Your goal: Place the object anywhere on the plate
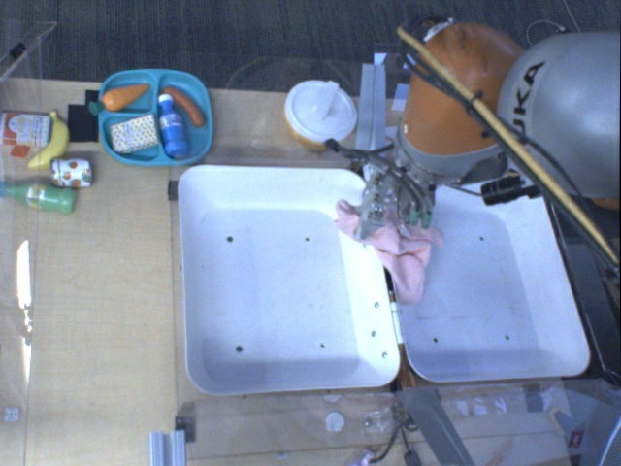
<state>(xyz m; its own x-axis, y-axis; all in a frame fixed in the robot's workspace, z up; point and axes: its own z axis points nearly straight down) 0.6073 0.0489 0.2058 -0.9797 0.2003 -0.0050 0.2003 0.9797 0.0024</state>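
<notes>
A pink cloth (pixel 408 255) hangs crumpled over the seam between the two white bins, its upper end bunched between the fingers of my gripper (pixel 385 214). The gripper points down from the orange-banded wrist (pixel 456 85) and is shut on the cloth's top. The cloth's lower end droops toward the right bin (pixel 505 299). The blue divided plate (pixel 199 95) lies on the bench far to the upper left, well away from the gripper; it bears a toy carrot (pixel 126 95), a sausage (pixel 189 108), a small blue bottle (pixel 173 129) and a cracker (pixel 131 134).
The left bin (pixel 262 280) lies between the gripper and the plate. A white lidded cup (pixel 320 113) stands behind the bins. A banana (pixel 53 142), a small can (pixel 70 172) and a green bottle (pixel 39 197) rest at the bench's left edge.
</notes>
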